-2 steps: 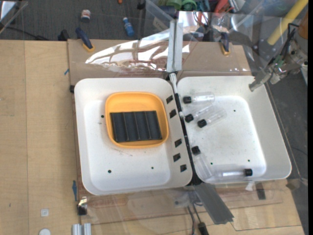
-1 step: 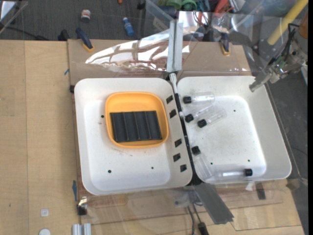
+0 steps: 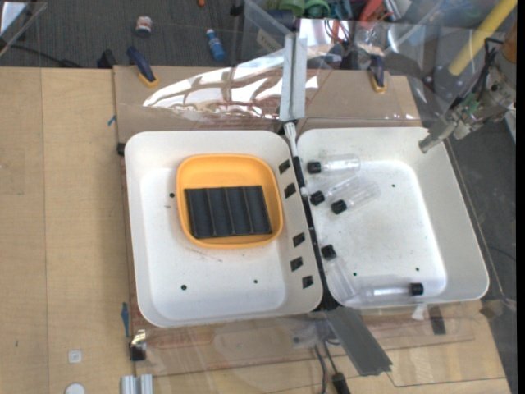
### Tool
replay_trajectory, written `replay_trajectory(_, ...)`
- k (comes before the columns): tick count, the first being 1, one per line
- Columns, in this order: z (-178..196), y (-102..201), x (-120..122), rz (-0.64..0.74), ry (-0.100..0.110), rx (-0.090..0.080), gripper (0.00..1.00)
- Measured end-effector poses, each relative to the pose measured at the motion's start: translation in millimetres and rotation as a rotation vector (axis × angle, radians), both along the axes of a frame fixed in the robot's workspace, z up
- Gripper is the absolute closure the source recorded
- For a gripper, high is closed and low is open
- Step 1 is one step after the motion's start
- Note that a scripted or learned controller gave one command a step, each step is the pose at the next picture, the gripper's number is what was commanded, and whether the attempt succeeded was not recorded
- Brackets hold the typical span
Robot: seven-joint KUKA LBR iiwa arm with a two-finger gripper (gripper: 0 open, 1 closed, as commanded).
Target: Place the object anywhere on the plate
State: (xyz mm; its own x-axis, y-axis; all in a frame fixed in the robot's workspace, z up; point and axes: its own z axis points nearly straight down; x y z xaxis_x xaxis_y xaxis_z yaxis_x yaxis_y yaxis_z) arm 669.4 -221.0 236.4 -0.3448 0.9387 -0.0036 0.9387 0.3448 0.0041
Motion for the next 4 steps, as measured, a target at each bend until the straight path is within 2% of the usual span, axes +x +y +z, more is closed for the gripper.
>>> replay_trajectory(4,-4.4,0.9,-0.1,0.142,0.004,0.0,0.0)
